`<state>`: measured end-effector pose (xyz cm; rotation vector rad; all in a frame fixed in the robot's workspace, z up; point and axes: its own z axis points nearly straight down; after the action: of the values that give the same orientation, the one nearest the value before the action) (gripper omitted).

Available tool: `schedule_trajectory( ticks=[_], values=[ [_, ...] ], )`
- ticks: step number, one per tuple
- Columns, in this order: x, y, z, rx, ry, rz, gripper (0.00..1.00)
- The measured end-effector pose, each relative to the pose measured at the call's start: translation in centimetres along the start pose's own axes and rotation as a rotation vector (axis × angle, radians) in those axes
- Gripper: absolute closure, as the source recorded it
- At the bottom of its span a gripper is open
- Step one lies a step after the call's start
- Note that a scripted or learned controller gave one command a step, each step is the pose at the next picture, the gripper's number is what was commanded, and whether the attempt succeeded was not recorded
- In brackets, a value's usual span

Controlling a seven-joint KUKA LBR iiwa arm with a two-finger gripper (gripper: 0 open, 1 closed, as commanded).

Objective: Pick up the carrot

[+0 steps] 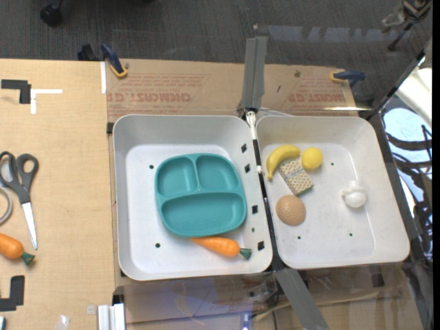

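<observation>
The carrot (pixel 218 245) lies in the left bin (pixel 129 205), against the near edge of the teal plate (pixel 201 194). A second carrot (pixel 9 247) lies well left of the plate, outside the bin. Whether the gripper is open or closed cannot be told.

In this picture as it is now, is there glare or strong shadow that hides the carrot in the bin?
Camera view: lighting is even and soft. The carrot in the left bin is sharp, with only a thin shadow beside the teal tray. The white object nearly blends into the right bin. Reflections show on a glossy surface at the right edge.
</observation>
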<state>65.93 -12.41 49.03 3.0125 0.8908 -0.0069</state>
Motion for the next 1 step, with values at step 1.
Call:
schedule_trajectory(
  ticks=[1],
  values=[
    [0.14, 0.00, -0.57, 0.003, -0.007, -0.005, 1.00]
  ],
)
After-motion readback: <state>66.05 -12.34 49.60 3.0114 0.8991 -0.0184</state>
